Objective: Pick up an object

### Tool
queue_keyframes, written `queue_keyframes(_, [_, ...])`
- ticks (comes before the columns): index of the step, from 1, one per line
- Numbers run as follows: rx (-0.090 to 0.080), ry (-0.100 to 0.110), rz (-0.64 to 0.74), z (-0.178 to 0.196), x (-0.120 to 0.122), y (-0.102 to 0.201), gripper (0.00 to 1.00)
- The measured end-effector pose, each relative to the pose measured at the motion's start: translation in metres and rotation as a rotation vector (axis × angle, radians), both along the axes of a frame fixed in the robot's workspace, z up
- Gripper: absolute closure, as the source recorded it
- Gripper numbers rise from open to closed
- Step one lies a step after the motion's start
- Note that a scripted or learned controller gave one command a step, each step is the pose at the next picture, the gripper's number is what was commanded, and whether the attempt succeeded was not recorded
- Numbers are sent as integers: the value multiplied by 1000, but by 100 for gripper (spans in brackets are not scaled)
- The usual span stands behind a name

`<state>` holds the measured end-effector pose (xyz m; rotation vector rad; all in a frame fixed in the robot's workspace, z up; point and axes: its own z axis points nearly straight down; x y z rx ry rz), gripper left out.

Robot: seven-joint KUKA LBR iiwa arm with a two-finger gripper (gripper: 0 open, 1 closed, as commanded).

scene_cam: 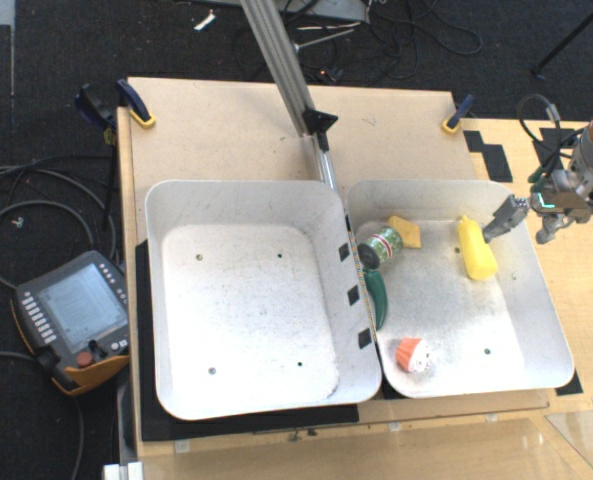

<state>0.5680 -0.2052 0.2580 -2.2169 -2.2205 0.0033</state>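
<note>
Camera view: the gripper (fingers spread, holding nothing) hovers just right of the upright-lying yellow object.

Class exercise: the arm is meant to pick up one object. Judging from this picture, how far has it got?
Nothing looks done yet. The yellow object, green can, green tool and orange-and-white item all lie in the right bin. In hand: the gripper hangs by that bin's right edge, nearest the yellow object, holding nothing. Left: descend, grasp, lift.

Can, banana, and toy lie in right bin
</note>
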Motion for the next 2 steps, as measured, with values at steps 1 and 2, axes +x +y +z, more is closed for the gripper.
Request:
queue_keyframes(1, [-1,-4,1,2,1,0,0])
queue_keyframes(2, [-1,0,0,-43,6,3,0])
